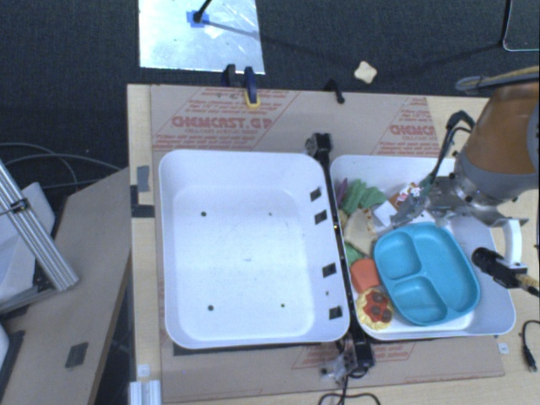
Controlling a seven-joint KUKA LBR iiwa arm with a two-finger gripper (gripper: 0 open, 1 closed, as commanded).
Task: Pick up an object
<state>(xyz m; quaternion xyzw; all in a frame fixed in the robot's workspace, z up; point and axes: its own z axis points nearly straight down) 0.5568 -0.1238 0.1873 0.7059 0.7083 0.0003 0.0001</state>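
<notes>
The right bin [506, 315] holds a blue divided plate [426, 275] lying at a tilt over its front half. Left of the plate lie a green toy [361, 196], a beige piece [361, 224], an orange-red block [364, 272] and a round yellow toy with red spots [375, 307]. A small red and white item [410, 196] sits near the bin's back. My gripper [408, 213] reaches in from the right, low over the bin's back, just behind the plate's far rim and beside the small red and white item. Nothing shows between the fingers.
The left bin [245, 247] stands beside the right one, a black clipped divider [331, 226] between them. The grey arm with its orange band [506, 133] hangs over the right bin's back right corner. A shiny sheet [201, 24] lies on the floor behind the bench.
</notes>
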